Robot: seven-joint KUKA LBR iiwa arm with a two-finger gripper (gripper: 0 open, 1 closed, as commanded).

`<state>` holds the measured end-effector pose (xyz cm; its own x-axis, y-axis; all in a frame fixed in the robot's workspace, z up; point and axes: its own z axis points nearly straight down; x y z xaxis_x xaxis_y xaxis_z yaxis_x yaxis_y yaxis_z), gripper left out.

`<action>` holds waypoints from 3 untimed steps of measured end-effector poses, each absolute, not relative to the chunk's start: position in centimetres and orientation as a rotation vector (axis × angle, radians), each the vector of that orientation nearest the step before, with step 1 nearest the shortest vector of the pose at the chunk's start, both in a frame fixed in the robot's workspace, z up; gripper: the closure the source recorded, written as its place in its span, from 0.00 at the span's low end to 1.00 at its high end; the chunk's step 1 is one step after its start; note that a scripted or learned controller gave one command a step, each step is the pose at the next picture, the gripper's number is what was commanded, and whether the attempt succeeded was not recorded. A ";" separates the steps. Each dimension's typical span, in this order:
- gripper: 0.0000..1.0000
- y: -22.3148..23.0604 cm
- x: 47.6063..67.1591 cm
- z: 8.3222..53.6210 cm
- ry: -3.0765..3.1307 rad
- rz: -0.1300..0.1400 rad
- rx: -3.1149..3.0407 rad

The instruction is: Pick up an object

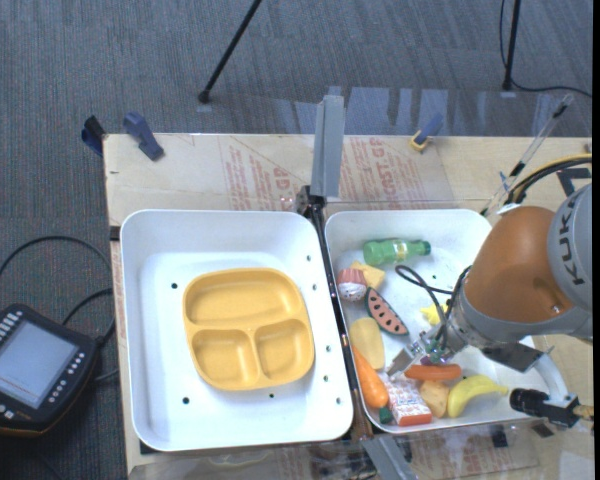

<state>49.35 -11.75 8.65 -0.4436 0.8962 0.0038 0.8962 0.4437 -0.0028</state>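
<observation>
The arm comes in from 3 o'clock and bends down over the right bin. Its hand is low in the bin, near the 5 o'clock part, among the toy food. Whether it is wide or narrow cannot be told, because the wrist covers most of it and the tips are too small to read. No thing is seen between them.

Just at 6 o'clock of the hand lies a red sausage, and a banana is at 4 o'clock of the sausage. A carrot lies along the bin's left wall, with a pale yellow piece at 12 o'clock of it. A watermelon slice is between this piece and the hand. A green bottle lies on its side near the far wall. A small red and white box sits near the front wall, beside a potato.

The left bin holds a yellow tray with three compartments. Both bins stand on the desk. A pendant lies on the floor at 9 o'clock.
</observation>
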 end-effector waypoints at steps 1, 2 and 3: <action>1.00 -11.9 49.3 9.5 -2.658 -0.001 -1.662; 1.00 -7.0 55.0 35.9 -2.802 -0.007 -1.444; 1.00 -4.0 52.7 21.8 -2.561 0.010 -1.803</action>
